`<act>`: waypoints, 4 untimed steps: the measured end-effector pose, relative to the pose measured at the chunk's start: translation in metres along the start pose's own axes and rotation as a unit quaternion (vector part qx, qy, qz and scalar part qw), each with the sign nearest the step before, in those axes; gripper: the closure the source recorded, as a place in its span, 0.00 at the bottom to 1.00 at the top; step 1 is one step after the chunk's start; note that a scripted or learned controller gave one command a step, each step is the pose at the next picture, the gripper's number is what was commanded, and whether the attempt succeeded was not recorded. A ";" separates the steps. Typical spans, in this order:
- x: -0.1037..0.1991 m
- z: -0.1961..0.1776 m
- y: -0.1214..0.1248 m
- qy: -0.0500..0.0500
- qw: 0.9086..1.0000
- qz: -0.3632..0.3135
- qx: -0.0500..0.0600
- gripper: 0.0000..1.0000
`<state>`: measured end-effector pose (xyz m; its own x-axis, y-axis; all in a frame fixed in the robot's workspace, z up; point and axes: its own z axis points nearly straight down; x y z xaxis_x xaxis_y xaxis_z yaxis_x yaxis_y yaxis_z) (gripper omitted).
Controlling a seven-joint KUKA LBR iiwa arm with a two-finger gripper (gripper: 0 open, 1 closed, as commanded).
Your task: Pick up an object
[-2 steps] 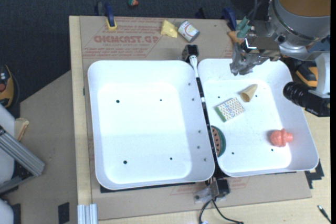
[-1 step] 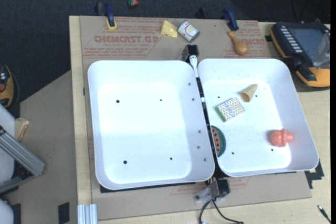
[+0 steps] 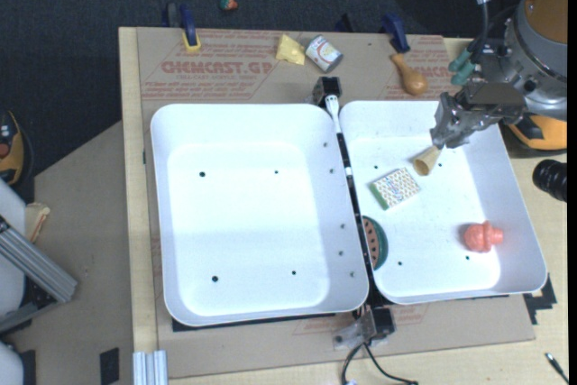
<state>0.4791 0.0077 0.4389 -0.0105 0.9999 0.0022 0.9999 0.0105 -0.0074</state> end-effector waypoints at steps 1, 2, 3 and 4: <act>0.023 -0.102 0.022 -0.001 1.000 0.003 -0.011 1.00; 0.085 -0.029 0.021 -0.001 1.000 0.002 0.001 1.00; 0.141 0.054 0.036 -0.002 1.000 0.003 0.001 1.00; 0.197 0.111 0.054 -0.002 1.000 0.003 0.000 1.00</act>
<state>0.5305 0.2051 0.3282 -0.0053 1.0000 -0.0013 1.0000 0.0053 -0.0077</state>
